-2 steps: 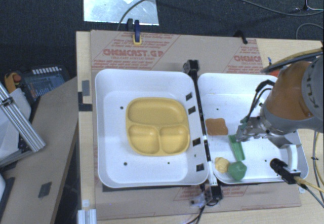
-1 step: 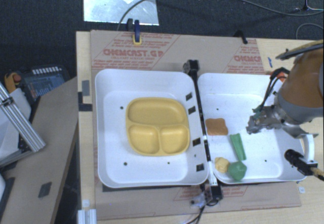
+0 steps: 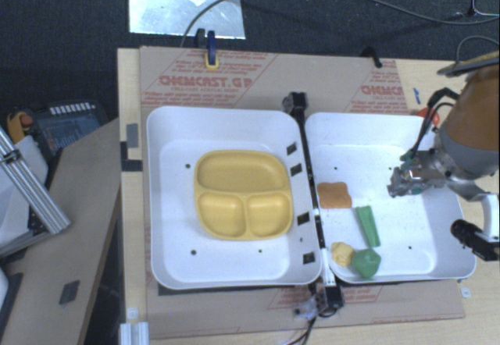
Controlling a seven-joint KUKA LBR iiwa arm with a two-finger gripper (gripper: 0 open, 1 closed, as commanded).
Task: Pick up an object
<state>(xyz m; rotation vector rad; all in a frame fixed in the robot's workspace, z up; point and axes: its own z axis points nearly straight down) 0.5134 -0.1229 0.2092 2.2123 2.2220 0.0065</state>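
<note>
Both white bins [image 3: 234, 121] looked like smooth, faintly glossy plastic, as did the yellow divided tray [image 3: 242, 195]. Printed brown cardboard [image 3: 258, 74] lay matt beneath them. The pincer [image 3: 405, 179] showed dull bare metal.

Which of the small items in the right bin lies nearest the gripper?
The green stick; the orange piece, yellow lump and green ball lie farther from the gripper.

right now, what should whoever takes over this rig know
Gripper: over the right bin, nothing visible between its fingers; open or shut unclear.
Things: orange piece, green stick, green lump and yellow lump lie near the right bin's left and front side. Yellow tray sits in the left bin.
Done: nothing picked.
Left: grab one object.
</note>
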